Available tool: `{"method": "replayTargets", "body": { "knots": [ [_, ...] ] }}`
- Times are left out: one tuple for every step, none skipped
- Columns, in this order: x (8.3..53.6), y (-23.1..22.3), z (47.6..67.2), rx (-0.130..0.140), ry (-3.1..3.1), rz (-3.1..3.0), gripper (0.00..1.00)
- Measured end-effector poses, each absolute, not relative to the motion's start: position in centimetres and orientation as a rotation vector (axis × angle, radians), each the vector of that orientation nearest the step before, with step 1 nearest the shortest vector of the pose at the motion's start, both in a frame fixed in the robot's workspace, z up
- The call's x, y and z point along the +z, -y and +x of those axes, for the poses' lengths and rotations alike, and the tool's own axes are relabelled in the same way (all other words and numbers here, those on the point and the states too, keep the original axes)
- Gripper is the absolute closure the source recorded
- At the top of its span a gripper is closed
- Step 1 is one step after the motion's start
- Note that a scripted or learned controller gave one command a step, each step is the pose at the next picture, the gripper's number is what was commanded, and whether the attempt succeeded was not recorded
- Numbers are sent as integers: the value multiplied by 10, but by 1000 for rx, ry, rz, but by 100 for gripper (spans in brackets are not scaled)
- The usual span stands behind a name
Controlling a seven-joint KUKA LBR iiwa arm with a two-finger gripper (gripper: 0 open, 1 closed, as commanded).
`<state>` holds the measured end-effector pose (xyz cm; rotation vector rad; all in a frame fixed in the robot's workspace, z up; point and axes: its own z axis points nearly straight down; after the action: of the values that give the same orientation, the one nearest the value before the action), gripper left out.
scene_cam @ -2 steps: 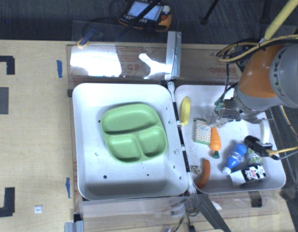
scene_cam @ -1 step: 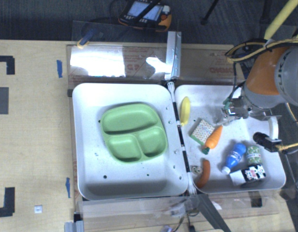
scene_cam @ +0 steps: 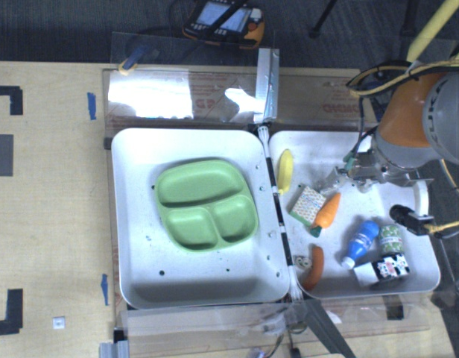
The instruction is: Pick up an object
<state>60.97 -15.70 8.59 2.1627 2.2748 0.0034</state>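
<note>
A grey arm's pincer (scene_cam: pixel 354 171) hovers over the right bin (scene_cam: pixel 423 278), at 1 o'clock from a carrot (scene_cam: pixel 328 210); whether it is clenched or released cannot be told. At 6 o'clock from it lies a blue bottle (scene_cam: pixel 361 243). A green tray (scene_cam: pixel 206 203) rests in the left bin (scene_cam: pixel 133 222).

Left bin (scene_cam: pixel 133 200): one green divided tray (scene_cam: pixel 206 202), three compartments. Right bin (scene_cam: pixel 427 274): yellow banana (scene_cam: pixel 285 169) at the left wall; patterned packet (scene_cam: pixel 307 205) touching a carrot (scene_cam: pixel 328 211); sausage (scene_cam: pixel 313 266) at the front-left corner; blue bottle (scene_cam: pixel 361 242); green-capped jar (scene_cam: pixel 391 238); black-and-white carton (scene_cam: pixel 384 268). Gripper (scene_cam: pixel 352 171) over the bin's rear part, above the carrot.
</note>
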Motion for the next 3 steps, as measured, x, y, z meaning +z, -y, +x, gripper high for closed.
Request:
{"method": "replayTargets", "body": {
  "knots": [
    [135, 137, 570, 1, -2229, 2216, 0],
    [93, 112, 558, 16, -2260, 2158, 0],
    [105, 110, 560, 26, -2260, 2158, 100]
  ]
}}
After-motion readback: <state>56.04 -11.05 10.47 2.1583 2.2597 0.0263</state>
